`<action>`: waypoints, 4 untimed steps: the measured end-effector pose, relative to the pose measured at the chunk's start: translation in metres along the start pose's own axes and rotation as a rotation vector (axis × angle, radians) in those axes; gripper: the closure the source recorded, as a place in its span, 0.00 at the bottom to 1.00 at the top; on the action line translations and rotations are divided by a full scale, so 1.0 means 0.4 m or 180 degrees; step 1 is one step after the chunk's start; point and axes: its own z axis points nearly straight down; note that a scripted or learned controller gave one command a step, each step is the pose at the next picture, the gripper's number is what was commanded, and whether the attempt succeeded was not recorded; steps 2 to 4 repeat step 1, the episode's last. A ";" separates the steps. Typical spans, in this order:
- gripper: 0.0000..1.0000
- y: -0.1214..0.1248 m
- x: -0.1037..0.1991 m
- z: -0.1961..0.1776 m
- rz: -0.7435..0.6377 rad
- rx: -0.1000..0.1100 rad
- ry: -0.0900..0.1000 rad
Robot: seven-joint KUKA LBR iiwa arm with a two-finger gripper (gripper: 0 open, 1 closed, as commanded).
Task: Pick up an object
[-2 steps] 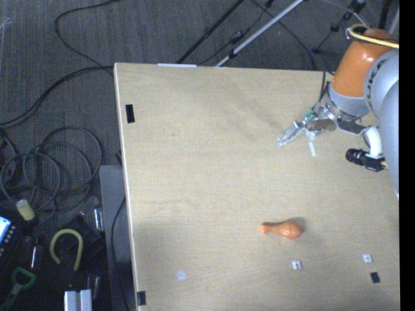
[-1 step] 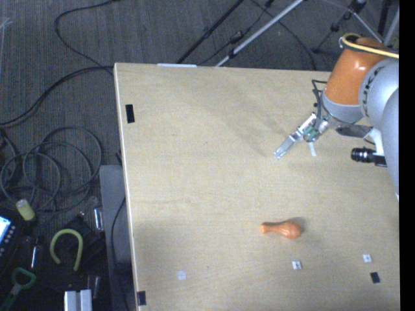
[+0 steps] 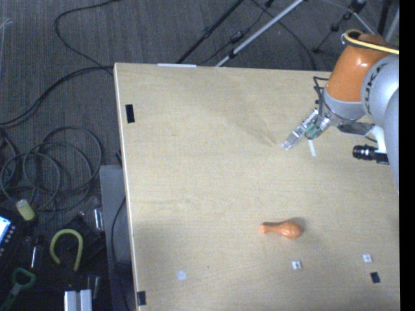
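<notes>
An orange pear-shaped object (image 3: 283, 229) lies on its side on the pale wooden bench top (image 3: 207, 173), toward the near right, with its narrow end pointing left. My gripper (image 3: 299, 147) hangs at the right, well beyond the orange object and apart from it. Its fingers (image 3: 289, 142) slant down to the left and stand open with nothing between them. The orange band of the arm (image 3: 353, 70) sits above it at the upper right.
Small tags (image 3: 296, 264) and dark marks (image 3: 130, 113) dot the bench top. The bench's left edge (image 3: 123, 173) drops to a floor with coiled cables (image 3: 52, 167) and tools. Stand legs (image 3: 272, 18) cross the floor behind the far edge.
</notes>
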 end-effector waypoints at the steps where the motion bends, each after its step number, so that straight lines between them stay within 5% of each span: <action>1: 1.00 0.114 0.161 -0.249 -0.0349 0.0004 0.0002; 4: 1.00 0.114 0.161 -0.249 -0.0349 0.0004 0.0002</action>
